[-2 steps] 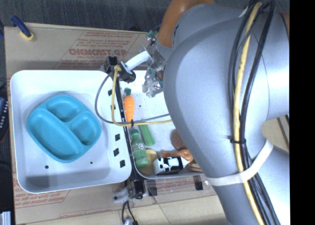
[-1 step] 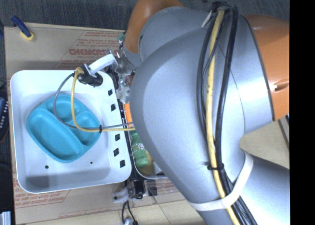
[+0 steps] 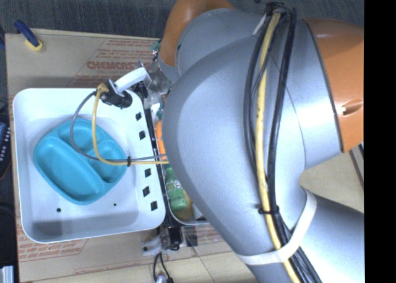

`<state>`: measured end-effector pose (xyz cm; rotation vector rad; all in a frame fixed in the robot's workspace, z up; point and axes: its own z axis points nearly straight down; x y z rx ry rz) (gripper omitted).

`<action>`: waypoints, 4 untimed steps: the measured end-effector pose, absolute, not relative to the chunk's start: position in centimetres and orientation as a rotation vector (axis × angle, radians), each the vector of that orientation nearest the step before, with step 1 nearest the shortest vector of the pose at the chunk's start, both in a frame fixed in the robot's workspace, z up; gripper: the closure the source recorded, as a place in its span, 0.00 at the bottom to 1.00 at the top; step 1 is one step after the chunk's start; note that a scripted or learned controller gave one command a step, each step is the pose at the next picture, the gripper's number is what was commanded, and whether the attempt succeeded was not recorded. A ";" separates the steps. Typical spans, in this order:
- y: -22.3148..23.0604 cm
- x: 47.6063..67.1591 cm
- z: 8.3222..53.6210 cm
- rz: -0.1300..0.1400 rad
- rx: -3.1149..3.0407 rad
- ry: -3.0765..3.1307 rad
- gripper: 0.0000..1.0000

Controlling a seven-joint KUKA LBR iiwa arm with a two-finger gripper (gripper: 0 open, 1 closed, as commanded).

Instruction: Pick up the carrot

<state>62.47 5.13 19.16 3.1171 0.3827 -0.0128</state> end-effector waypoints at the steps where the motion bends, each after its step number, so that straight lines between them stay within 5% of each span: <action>1: 1.3 63.7 29.9 0.001 3.110 0.452 0.00; 2: -0.2 59.9 18.7 -0.027 3.123 0.393 0.00; 3: -3.0 62.1 24.2 -0.006 3.124 0.378 0.00; 4: -4.4 57.6 19.4 -0.018 3.070 0.707 0.00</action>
